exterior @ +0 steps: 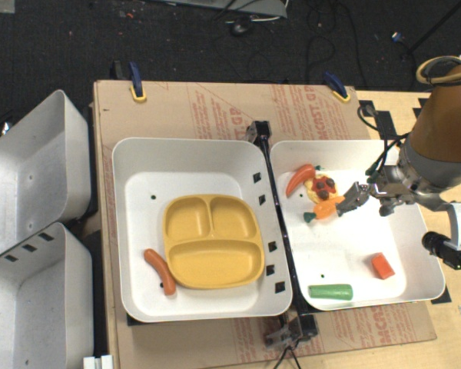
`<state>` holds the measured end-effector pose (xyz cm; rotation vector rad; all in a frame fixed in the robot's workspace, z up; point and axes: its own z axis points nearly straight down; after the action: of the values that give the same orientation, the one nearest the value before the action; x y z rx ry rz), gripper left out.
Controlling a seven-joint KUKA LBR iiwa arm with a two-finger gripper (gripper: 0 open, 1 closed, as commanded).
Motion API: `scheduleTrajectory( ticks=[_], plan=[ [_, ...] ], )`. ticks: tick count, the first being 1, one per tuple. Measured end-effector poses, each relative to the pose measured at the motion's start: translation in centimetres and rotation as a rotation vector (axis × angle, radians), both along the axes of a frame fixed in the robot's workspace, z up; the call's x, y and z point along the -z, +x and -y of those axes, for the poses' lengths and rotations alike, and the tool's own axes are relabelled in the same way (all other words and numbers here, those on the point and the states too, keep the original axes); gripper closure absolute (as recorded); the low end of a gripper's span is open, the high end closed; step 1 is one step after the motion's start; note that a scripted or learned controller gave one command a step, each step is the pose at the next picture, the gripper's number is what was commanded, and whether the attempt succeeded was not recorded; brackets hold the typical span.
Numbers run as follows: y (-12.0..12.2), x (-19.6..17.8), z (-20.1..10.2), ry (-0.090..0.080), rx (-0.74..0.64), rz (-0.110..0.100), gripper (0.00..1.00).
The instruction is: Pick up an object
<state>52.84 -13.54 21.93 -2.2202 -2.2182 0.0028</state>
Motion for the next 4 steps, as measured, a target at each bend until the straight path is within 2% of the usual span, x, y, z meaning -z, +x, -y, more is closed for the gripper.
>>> scheduleTrajectory(
  ticks=[1, 2, 3, 4],
  plan=[
    [0.5, 4.7, -0.7, 0.000, 0.000, 0.000, 0.00],
    [-0.2, 10.5, -1.5, 0.001, 0.001, -0.003, 0.00],
    [-0.1, 9.2, -1.4, -0.001, 0.002, 0.004, 1.00],
    [-0.1, 4.0, -2.5, -0.002, -0.004, 0.007, 1.00]
  ],
)
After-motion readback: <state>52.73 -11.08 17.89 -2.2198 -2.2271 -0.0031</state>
